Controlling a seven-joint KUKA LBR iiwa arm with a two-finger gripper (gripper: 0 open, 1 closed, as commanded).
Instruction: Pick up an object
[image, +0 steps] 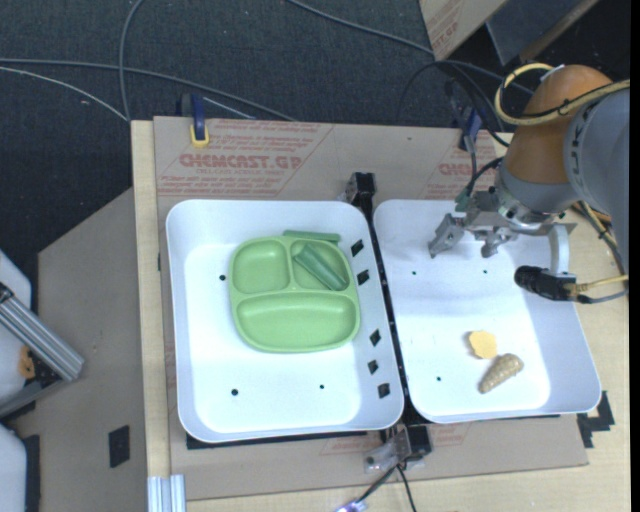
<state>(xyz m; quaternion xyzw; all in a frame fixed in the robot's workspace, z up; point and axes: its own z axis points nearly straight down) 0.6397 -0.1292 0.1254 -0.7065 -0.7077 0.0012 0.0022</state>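
Note:
In the right bin (430, 320) two small things lie near the front: a yellow piece (482, 344) and, just below and to its right, a tan ridged piece (500, 372). My gripper (464, 241) hangs over the back of that bin, well behind both pieces, its two fingers spread apart with nothing between them. The left bin (200, 330) holds a green divided plate (290, 300), and a darker green object (322, 264) rests in the plate's upper right compartment.
A black divider with clips (376, 300) runs between the bins. The arm's orange band (548, 130) and grey body fill the upper right. Cables trail over the dark floor behind the bench, and a black cable plug (545, 281) juts over the right bin's far side.

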